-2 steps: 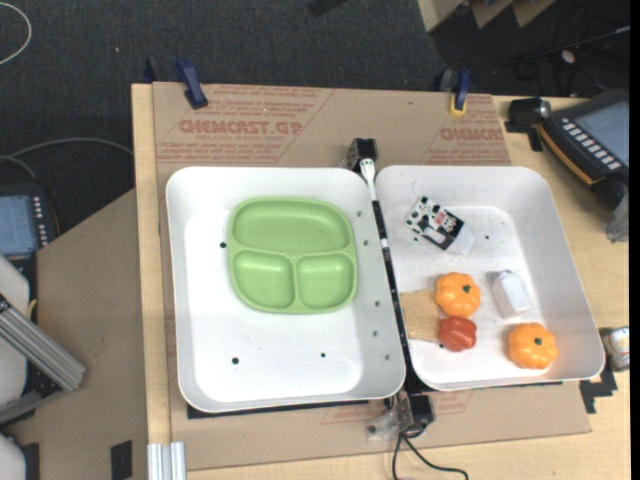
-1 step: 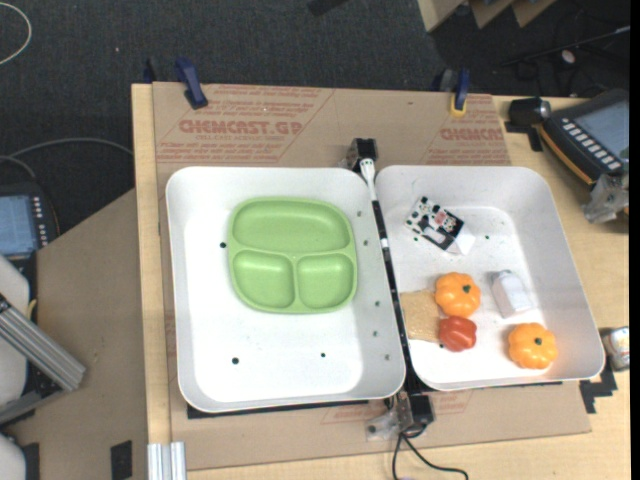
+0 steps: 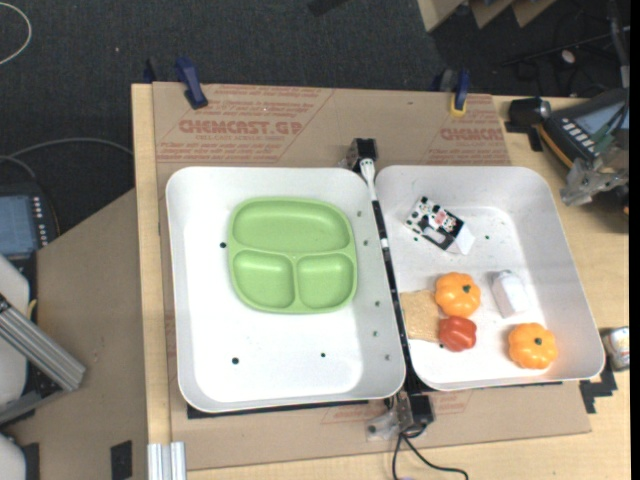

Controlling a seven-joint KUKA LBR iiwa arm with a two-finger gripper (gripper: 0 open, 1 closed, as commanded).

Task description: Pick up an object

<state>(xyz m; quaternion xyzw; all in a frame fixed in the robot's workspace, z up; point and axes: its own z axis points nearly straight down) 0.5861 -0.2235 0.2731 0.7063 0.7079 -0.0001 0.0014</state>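
Two white bins are being borne by the bench. One green tray is being held in the left bin. In the right bin, two orange pumpkins, one red fruit, one white block, one black-and-white packet and one tan slab are being held.

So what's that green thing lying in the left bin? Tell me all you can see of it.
It is a pale green divided plate, rounded at the corners and plastic-looking, with one wide compartment along its far side and two smaller ones along its near side, split by raised ridges. It lies flat and right way up on the floor of the left bin, toward that bin's far half. All three compartments look bare, and nothing but the bin touches it.
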